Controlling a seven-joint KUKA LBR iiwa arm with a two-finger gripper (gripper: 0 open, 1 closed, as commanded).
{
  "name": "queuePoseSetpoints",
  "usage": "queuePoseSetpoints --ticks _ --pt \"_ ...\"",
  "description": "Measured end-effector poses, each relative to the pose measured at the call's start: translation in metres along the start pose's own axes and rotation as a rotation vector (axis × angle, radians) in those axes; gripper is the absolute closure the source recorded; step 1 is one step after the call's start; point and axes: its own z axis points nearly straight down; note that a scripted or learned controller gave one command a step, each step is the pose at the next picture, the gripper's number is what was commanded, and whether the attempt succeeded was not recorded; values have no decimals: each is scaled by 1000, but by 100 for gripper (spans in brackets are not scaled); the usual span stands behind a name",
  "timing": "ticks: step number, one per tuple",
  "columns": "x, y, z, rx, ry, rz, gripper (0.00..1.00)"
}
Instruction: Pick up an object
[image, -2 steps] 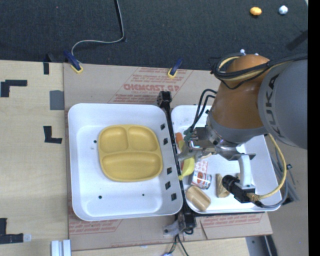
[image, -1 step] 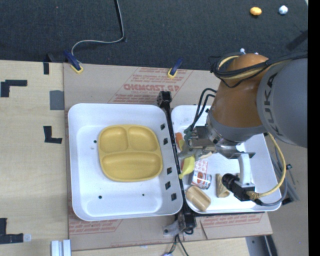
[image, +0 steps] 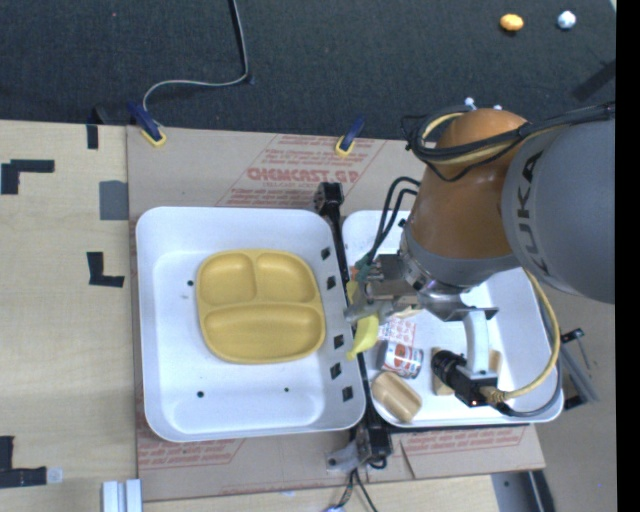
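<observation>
My gripper (image: 378, 300) hangs low over the left part of the right bin (image: 530, 300), close to the wall between the two bins; the grey wrist and orange band cover most of it. Just below it lie a small yellow object (image: 364, 334) and a white packet with a red label (image: 403, 352). A tan rounded block (image: 398, 397) rests near the bin's front left corner. I cannot tell whether anything sits in the gripper.
The left bin (image: 165, 300) holds a yellow divided plate (image: 262, 305). The arm hides much of the right bin. Black clips line the wall between the bins (image: 338, 300). Cardboard lies under both bins.
</observation>
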Motion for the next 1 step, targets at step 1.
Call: queuePoseSetpoints --ticks 1 --pt "43 0 0 1 -1 0 100"
